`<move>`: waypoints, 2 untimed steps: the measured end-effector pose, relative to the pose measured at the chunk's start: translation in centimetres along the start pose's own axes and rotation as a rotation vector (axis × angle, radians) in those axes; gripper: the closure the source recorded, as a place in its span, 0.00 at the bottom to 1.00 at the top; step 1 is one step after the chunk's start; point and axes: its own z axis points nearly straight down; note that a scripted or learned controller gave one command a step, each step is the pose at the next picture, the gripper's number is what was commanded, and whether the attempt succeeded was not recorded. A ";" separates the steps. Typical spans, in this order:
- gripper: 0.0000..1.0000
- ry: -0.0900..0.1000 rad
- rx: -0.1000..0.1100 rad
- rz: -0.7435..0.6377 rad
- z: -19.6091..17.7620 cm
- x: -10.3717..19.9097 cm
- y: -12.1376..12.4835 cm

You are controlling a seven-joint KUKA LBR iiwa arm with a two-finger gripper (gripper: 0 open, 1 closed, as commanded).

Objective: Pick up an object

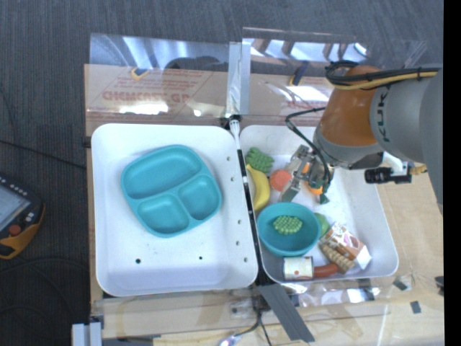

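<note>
My gripper hangs low in the right bin, near its back middle, and stands open with its two silver fingers spread apart. A small orange piece lies close by the right finger, not clearly gripped. Just left of the fingers sits a red-orange piece. Further left lie a yellow banana and a green leafy toy. A teal bowl with green peas stands in front of the gripper.
A snack packet, a white-and-red can and a red sausage crowd the right bin's front. The left bin holds a teal divided plate. A clear wall rises behind the bins.
</note>
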 end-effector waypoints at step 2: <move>0.00 0.008 0.001 0.229 -0.2 8.4 -2.6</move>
